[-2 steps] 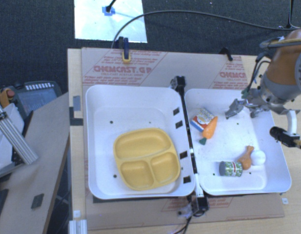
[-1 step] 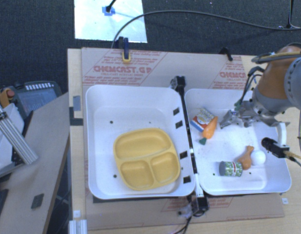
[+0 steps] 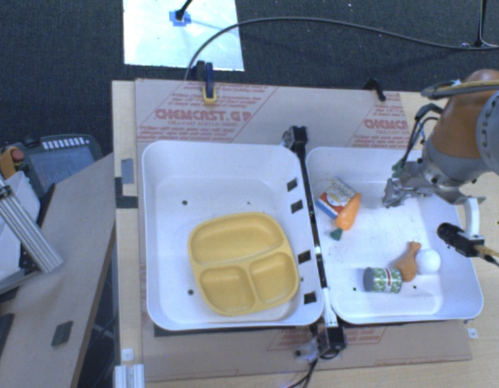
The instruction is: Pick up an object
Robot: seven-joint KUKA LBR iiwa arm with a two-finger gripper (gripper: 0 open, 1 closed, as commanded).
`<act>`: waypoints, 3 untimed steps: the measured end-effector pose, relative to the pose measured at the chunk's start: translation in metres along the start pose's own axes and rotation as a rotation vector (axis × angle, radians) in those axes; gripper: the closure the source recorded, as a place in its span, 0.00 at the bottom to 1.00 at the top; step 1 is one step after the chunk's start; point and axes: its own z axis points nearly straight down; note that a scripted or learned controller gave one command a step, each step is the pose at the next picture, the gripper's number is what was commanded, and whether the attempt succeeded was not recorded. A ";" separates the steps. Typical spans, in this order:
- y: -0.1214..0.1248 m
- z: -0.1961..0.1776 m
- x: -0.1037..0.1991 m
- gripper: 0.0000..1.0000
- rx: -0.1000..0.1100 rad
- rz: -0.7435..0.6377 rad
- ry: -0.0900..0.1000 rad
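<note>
1. we see two shallow white bins side by side on the surface (image 3: 128,217), both smooth moulded plastic with rounded corners; printed cardboard shows under them.
2. the left bin (image 3: 164,176) holds a yellow tray (image 3: 243,262), matte plastic with three rounded compartments, lying flat toward the bin's near right.
3. the right bin (image 3: 459,305) holds the small things we could pick.
4. a carrot (image 3: 348,211), orange and tapered with a green tip, lies slanted near the bin's left wall, touching a flat red and white packet (image 3: 336,193).
5. a can (image 3: 382,280), a short cylinder with a green label, lies on its side toward the near edge.
6. just beside the can, a tan drumstick (image 3: 408,260) lies slanted, and a white ball (image 3: 428,260) touches its right end.
7. the arm (image 3: 467,136), grey with a glossy orange band, comes in from the right; its claw (image 3: 397,191) of dull metal sits low over the bin's far part, near the carrot but apart from it.
8. we cannot tell how the claw's jaws stand; nothing shows between them.
</note>
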 end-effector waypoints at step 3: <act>-0.002 -0.140 0.014 1.00 -0.001 -0.003 0.000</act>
